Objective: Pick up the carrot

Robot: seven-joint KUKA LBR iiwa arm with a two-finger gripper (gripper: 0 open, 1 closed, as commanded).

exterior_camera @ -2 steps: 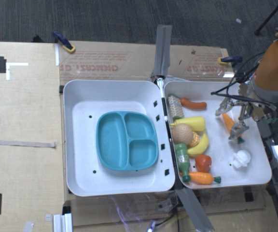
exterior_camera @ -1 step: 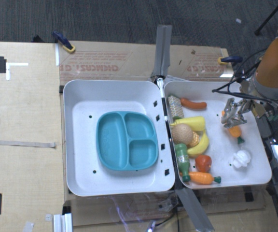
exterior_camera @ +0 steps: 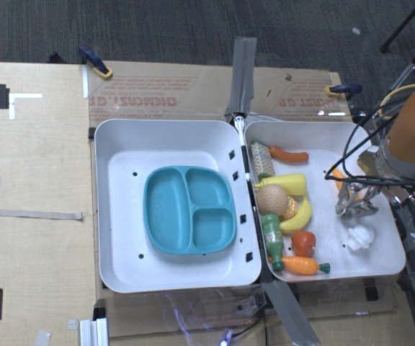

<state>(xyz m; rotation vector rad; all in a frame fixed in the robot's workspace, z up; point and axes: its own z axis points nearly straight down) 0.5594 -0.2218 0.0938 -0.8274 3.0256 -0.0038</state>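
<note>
A: Bin count?

B: Two white bins side by side on the tabletop (exterior_camera: 34,157). Left bin (exterior_camera: 121,265) carries one teal plate (exterior_camera: 191,209) with three compartments, near its centre.

A: Right bin (exterior_camera: 384,262)?

B: One carrot (exterior_camera: 300,266), lying flat at the near edge, close to the left corner, leafy end towards the right. One tomato (exterior_camera: 303,242) just behind it, one green bottle (exterior_camera: 271,236) along the left wall, two bananas (exterior_camera: 294,202), one corn cob (exterior_camera: 261,159), one sausage (exterior_camera: 289,154) near the far edge.

A: Hand?

B: Hand (exterior_camera: 354,204) low by the right wall, well apart from the carrot. Cannot tell how wide it stands; one white crumpled lump (exterior_camera: 359,237) just below it.
</note>
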